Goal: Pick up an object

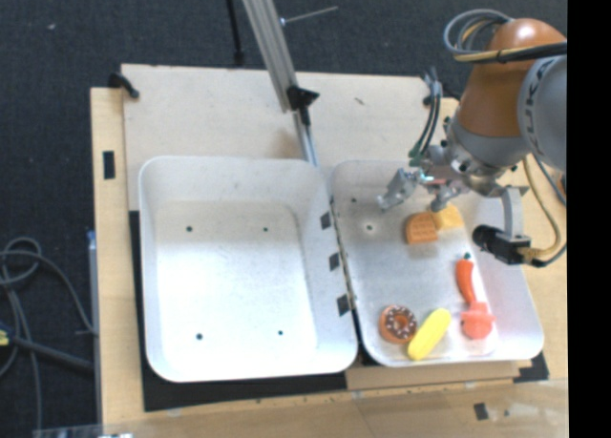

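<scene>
Gripper (pixel 417 193) hangs over the far part of the right bin (pixel 382 255), fingers spread apart with nothing between them. No object is selected yet; in my judgement the step in hand is the approach to a grasp.

Recommended practice: the nearest candidates are the tan bread-like piece (pixel 421 228), just below and nearside of the fingertips, and the yellow block (pixel 449 219) touching it on the arm's side. Because these two sit pressed together, a descent between them risks pushing both aside. Better to centre the open fingers over one piece alone, straddle its narrower dimension, and close only once low enough to bracket it.

Containers, largest first. The left bin (pixel 229 264) lies well apart from the tool, across the shared rim. The right bin, under the tool, holds five items: the carrot (pixel 468 295) near the arm-side wall, the yellow banana-like piece (pixel 429 333) and the doughnut (pixel 397 323) at the near edge, well away from the fingers, plus the two pieces noted above.
</scene>
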You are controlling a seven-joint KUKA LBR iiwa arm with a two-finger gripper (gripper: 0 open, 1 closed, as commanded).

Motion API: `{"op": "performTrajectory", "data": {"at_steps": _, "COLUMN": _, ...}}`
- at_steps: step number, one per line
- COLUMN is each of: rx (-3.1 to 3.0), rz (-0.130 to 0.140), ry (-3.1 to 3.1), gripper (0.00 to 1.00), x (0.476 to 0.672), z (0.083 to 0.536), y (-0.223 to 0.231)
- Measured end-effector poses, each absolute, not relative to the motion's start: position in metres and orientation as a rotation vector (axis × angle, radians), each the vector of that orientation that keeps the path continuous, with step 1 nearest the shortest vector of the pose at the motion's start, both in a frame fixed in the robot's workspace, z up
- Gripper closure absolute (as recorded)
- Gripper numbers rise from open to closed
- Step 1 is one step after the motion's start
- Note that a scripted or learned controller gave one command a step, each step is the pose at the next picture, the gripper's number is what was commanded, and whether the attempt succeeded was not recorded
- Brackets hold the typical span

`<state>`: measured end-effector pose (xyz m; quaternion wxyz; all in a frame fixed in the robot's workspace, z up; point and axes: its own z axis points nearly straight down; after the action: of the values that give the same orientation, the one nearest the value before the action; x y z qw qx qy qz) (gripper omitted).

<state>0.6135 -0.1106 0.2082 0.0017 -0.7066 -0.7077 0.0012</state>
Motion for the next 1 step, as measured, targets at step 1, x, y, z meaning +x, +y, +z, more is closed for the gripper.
{"op": "performTrajectory", "data": {"at_steps": 1, "rx": -2.221, "rz": -0.002, "ry": -2.223, "gripper": 0.00, "x": 0.6146, "z": 0.2114, "y": -0.1107}}
